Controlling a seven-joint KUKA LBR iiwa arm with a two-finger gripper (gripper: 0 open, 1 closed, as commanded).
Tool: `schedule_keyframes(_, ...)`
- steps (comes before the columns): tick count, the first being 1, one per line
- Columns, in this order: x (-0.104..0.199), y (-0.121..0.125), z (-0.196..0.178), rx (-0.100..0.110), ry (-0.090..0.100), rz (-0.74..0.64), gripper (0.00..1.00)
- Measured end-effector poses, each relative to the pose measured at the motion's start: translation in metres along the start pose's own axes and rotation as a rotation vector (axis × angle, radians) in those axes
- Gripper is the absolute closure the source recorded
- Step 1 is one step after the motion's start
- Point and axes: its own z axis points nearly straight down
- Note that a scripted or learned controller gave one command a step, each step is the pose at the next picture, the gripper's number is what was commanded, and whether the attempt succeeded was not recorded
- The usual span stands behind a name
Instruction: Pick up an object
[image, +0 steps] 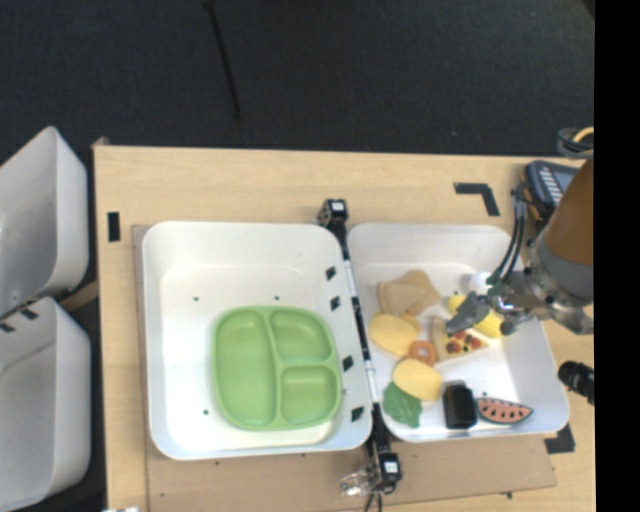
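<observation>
Gripper (468, 316) of the grey arm hangs low in the right white bin (432, 240), just beside a small yellow toy (488, 322) among plastic play food; whether it grips anything cannot be told. A clean lift probably needs centring over one piece, away from neighbours.

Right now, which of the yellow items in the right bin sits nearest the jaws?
The small yellow piece right beside the gripper, by the bin's right wall. The yellow lump and the yellow lump by the green piece lie farther left.
</observation>
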Motion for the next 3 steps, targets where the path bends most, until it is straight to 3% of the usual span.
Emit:
schedule_keyframes(1,0.0,0.002,-0.004,-0.009,-0.002,-0.003,0.0)
schedule_keyframes(3,0.0,0.011,0.098,-0.006,-0.002,0.003,0.0)
